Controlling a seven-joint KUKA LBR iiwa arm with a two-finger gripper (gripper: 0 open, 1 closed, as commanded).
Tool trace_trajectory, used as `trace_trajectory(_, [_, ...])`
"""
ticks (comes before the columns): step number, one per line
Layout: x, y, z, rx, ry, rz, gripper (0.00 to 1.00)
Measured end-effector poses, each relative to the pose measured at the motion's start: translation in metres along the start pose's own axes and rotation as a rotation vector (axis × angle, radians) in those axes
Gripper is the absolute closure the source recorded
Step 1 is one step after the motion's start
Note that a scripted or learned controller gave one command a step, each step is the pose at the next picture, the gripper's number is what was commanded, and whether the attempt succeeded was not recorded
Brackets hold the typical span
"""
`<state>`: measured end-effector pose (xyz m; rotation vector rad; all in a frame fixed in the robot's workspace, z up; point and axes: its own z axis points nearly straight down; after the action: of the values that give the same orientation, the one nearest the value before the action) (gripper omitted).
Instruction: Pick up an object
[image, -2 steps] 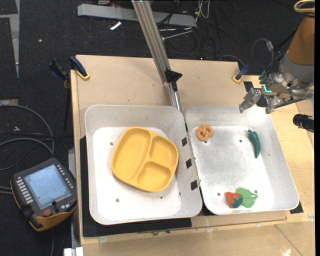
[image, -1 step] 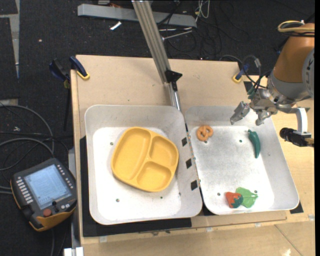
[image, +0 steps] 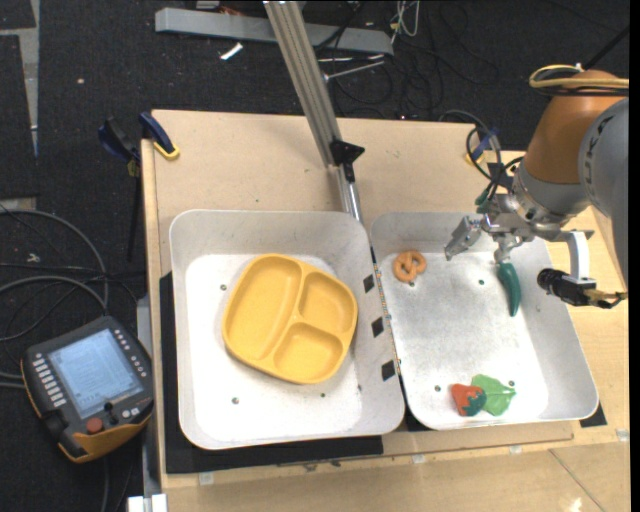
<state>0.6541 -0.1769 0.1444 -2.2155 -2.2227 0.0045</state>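
My gripper (image: 479, 250) hangs over the far part of the right bin (image: 555, 375), its two fingers spread apart and open with nothing between them. A slim green pepper (image: 511, 288) lies on the bin floor just below the right fingertip (image: 505, 255), not between the fingers. A small brown pretzel (image: 408, 265) rests to the left of the gripper, near the bin's left wall. A red and green toy piece (image: 481, 397) sits at the near edge of the same bin.
A yellow divided plate (image: 291, 317) lies in the left bin (image: 195, 300). A slanted metal pole (image: 312, 85) crosses the back of the bench. A teach pendant (image: 88, 383) lies on the floor at the left.
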Motion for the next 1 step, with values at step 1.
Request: trace_trajectory(1, [0.0010, -0.0007, 0.0526, 0.000, 0.000, 0.000, 0.00])
